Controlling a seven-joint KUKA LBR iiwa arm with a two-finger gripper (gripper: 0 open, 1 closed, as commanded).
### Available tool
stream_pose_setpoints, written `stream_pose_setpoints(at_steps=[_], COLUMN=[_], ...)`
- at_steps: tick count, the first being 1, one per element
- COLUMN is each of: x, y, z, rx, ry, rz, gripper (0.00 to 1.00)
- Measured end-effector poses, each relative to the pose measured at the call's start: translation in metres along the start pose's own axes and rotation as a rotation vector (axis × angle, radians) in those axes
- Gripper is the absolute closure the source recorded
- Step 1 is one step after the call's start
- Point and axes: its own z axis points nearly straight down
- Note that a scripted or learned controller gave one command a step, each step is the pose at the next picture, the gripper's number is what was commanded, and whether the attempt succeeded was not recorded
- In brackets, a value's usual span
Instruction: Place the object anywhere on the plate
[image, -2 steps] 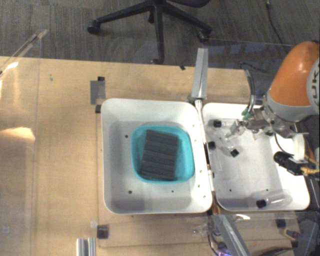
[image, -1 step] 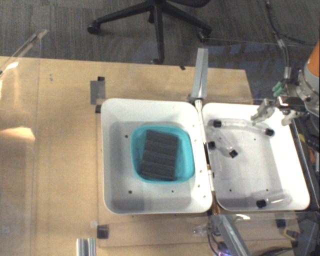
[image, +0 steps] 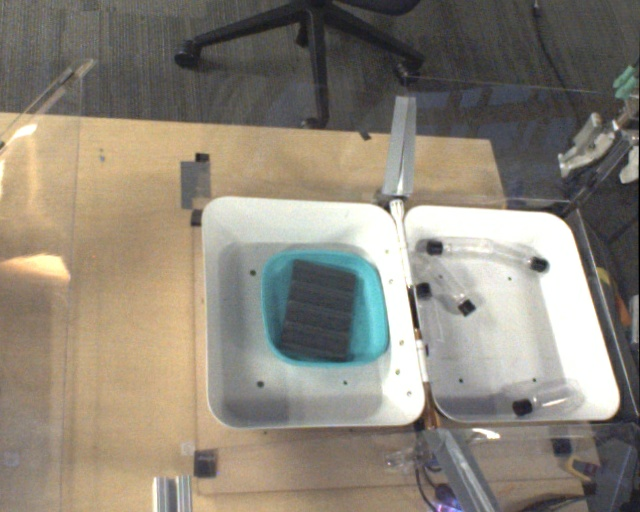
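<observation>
Teal plate (image: 372, 300) sits in the middle of the left bin (image: 230, 330) on the tabletop (image: 120, 300). The dark ribbed block (image: 320, 310) lies flat on the plate, within its rim. The right bin (image: 520, 340) holds clear tubes (image: 480, 247) with black caps, well apart from the block. My end effector (image: 597, 140) is at the upper right, beyond that bin's far corner, touching nothing; whether it is clenched or released I cannot tell.

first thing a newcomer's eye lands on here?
The turquoise plate in the middle of the left bin, with a dark ribbed block lying on it. After that, the right bin beside it, with small black-tipped clear pieces scattered across its floor.
</observation>
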Motion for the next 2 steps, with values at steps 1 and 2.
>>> stream_pose_setpoints(at_steps=[1, 2], x=[-0.0462, -0.0413], y=[0.0133, 0.0131], z=[-0.0052, -0.0048], rx=[0.002, 0.004], ry=[-0.001, -0.001], rz=[0.125, 0.282], gripper=[0.00, 0.00])
